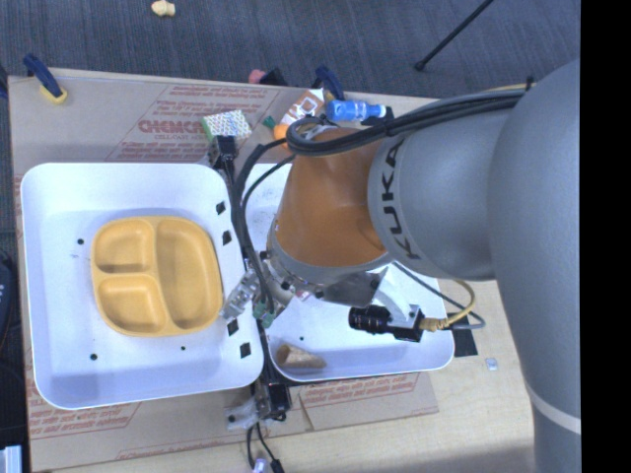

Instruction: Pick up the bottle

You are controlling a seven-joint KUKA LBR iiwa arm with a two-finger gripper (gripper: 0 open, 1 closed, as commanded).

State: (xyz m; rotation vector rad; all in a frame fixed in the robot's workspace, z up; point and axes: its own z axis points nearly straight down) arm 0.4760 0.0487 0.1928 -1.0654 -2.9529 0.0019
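Camera view: arm's gripper hangs low at the right bin's left edge; its grip cannot be told. No bottle is identifiable; a brown object lies just below.

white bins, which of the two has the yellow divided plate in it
The left white bin holds the yellow three-compartment plate. The right white bin sits largely under the grey-and-orange arm.

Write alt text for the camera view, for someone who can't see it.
A grey KUKA arm with an orange band reaches from the right over the right white bin, covering most of it; its gripper sits low at the divide between bins. The left bin holds a yellow divided plate.
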